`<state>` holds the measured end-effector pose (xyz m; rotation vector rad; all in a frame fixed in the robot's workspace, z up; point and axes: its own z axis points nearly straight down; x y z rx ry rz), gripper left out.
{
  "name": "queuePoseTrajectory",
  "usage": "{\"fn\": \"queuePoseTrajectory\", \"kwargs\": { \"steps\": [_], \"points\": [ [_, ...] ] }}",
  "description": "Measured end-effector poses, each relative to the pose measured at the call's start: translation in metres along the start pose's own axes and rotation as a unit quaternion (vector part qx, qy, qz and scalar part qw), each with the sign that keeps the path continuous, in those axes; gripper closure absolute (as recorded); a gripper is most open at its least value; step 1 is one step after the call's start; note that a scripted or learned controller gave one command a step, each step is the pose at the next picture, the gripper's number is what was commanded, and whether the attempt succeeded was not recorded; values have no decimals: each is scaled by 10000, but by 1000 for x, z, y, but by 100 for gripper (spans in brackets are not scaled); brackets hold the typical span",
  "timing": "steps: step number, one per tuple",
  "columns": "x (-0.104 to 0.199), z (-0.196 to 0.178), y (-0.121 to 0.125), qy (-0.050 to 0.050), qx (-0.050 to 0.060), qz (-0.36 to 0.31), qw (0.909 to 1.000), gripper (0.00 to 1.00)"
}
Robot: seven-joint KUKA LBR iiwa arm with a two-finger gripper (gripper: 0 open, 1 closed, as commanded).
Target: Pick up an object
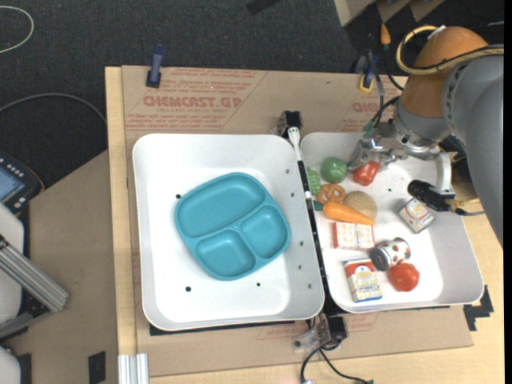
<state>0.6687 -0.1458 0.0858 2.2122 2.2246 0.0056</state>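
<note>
Red and small, a rounded toy (pixel 366 173) sits in the upper part of the right bin (pixel 460 282), directly under the tool (pixel 374 154); it looks like a little pepper or strawberry, glossy, tilted, with a touch of green at its top. The tool's metal tip is right against it, but whether its grip is spread or closed around the toy cannot be told from this angle. Just left of it lies a green ball-like toy (pixel 334 168), and below come a pretzel (pixel 330 193), an orange carrot (pixel 347 213), a tan potato shape (pixel 362 204), two small cartons (pixel 354 234), a can (pixel 390 254) and a red tomato (pixel 405 276). A small white box (pixel 416 214) lies near the right wall. The left bin (pixel 160 286) holds a blue divided plate (pixel 232 226). Both bins rest on a brown cardboard-covered surface (pixel 120 214).
</note>
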Motion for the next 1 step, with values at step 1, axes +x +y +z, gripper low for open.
{"fn": "queuePoseTrajectory", "kwargs": {
  "steps": [1],
  "points": [
    [88,-107,2,13,-36,-21,10000,100]
  ]
}}
